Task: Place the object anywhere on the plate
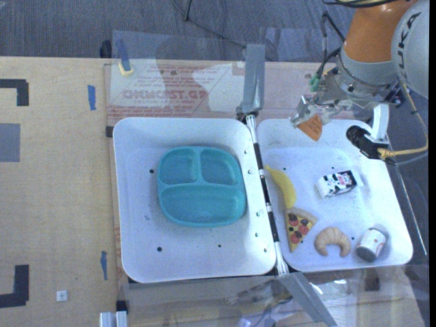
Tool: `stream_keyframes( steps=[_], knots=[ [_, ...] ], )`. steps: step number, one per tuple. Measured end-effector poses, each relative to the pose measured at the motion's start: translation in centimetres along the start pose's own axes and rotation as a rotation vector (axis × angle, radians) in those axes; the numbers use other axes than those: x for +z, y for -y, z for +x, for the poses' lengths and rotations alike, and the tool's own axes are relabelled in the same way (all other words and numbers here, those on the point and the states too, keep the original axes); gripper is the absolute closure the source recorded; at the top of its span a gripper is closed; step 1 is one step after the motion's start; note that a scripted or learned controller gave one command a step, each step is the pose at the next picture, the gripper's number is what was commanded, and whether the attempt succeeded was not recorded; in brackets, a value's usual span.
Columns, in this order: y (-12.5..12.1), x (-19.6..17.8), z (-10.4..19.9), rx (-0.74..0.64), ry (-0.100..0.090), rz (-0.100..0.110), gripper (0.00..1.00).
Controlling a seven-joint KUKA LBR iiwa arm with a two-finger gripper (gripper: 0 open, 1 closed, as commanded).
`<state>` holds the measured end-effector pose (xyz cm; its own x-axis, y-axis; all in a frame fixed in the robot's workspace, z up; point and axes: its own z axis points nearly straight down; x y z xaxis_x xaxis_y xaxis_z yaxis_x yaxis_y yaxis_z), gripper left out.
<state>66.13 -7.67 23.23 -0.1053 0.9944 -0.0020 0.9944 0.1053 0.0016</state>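
A teal plate (201, 186) with three sections lies in the middle of the left bin (131, 203). My gripper (308, 117) hangs over the back left corner of the right bin (306, 159). A small orange wedge-shaped object (313, 128) sticks out below the fingertips, and the gripper is shut on it. The wedge is to the right of the plate, across the divide between the bins.
In the right bin lie a yellow banana (284, 186), a pizza slice (298, 226), a croissant (332, 240), a small grey can (371, 244) and a black-and-white carton (336, 182). A grey post (253, 80) stands behind the seam between the bins.
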Motion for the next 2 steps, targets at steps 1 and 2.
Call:
stream_keyframes(
  steps=[1,2],
  knots=[
    [-1.2,4.7,6.6,-0.063,-0.002,0.002,1.00],
    [0.6,4.7,13.2,-0.181,-0.003,0.002,1.00]
  ],
)
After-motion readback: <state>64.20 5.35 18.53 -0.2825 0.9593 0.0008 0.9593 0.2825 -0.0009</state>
